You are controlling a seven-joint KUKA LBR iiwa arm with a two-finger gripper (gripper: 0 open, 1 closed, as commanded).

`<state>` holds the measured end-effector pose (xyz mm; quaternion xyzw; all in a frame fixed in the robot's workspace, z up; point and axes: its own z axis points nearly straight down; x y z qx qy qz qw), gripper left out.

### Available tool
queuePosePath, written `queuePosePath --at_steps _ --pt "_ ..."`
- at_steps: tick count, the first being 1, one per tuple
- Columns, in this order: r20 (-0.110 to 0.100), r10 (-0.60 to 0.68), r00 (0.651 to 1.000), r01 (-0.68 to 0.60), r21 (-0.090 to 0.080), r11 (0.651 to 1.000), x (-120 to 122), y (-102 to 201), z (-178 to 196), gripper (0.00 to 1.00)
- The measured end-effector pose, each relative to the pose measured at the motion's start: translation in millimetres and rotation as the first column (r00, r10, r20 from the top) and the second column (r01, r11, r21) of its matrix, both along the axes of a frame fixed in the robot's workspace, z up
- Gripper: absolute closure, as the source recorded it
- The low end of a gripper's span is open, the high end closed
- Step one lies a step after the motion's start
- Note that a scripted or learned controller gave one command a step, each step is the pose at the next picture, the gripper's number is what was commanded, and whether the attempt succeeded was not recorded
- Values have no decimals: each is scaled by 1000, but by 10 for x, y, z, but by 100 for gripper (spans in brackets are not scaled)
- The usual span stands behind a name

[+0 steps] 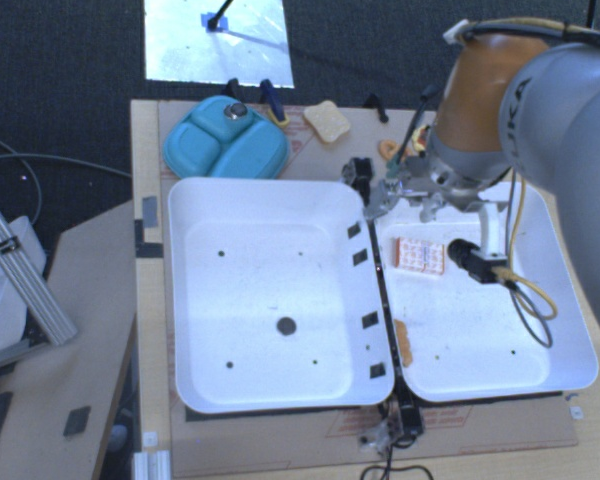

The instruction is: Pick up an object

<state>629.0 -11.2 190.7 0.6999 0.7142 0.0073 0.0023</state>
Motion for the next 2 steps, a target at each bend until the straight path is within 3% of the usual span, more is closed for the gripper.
queuePosePath --at_steps 1,2 --pt "-7 -16 1000 16 -7 1000 -24 -126 55 100" --pt "-20 -28 999 28 -7 1000 -769 -850 -1022 100"
